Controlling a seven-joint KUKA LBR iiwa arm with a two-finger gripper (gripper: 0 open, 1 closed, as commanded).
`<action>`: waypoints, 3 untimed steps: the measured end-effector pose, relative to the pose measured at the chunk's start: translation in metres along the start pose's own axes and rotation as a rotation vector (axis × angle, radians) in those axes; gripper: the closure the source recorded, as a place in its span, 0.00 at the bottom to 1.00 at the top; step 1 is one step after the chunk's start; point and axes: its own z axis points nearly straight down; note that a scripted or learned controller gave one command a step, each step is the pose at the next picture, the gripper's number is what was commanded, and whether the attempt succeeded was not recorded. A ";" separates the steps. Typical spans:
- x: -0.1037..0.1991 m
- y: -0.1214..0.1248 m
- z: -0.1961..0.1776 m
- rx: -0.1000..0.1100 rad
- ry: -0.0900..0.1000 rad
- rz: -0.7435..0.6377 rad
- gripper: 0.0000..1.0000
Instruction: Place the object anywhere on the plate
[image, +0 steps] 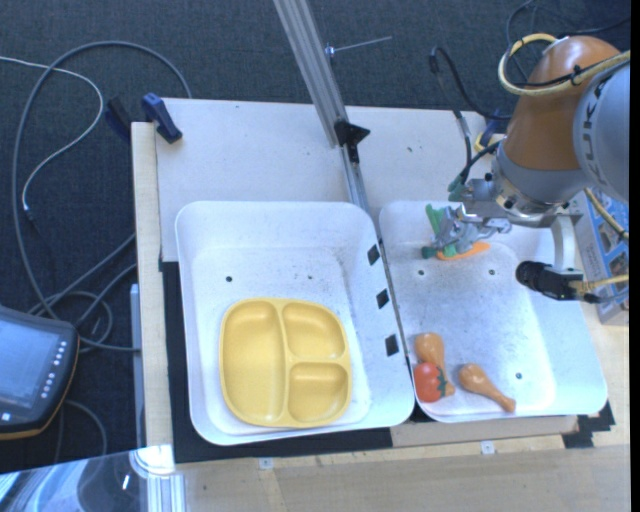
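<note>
Gripper (458, 240) sits over toy carrot (463, 250); we can't tell its opening or hold. Probably light, rigid, slick: pinch mid-body.

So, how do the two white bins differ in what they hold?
The left bin holds one yellow plate with three compartments; the right bin holds small toy foods: a tomato, two drumstick-like pieces and a carrot. The tool is over the right bin, at the carrot, not over the left bin. Both bins are shallow and white.
</note>
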 end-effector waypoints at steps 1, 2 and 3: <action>0.002 -0.008 -0.055 0.000 0.000 0.000 1.00; 0.060 -0.010 -0.040 0.011 0.003 -0.005 1.00; 0.119 -0.012 -0.046 0.007 0.004 -0.006 1.00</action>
